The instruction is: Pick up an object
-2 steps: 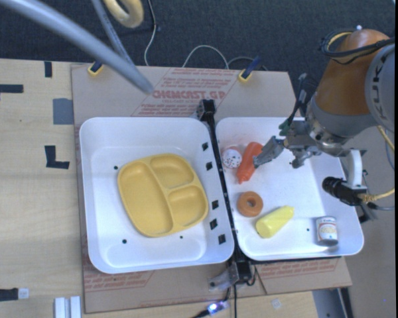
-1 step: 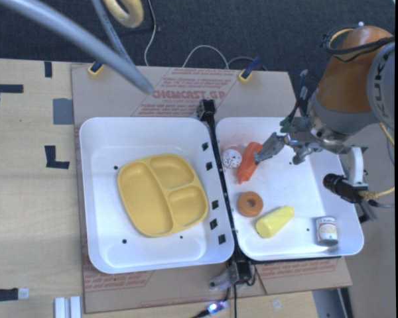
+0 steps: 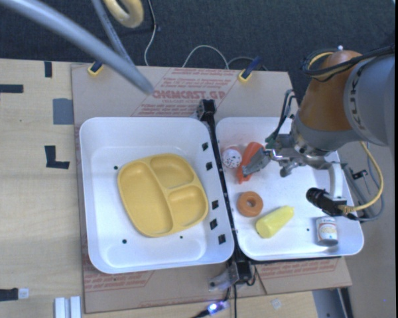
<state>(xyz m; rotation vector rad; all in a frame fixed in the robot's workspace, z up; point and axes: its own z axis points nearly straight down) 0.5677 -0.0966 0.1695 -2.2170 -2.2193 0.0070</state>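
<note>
Here, gripper [image 3: 257, 165] touching smooth orange carrot-shaped toy [image 3: 247, 159]; open or closed, cannot tell.

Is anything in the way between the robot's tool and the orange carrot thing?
Nothing visible blocks it. The tool is right at the orange carrot-shaped toy in the right bin, beside its lower right edge. The small white ball lies on the toy's far side, and the orange ring lies nearer the camera.
</note>
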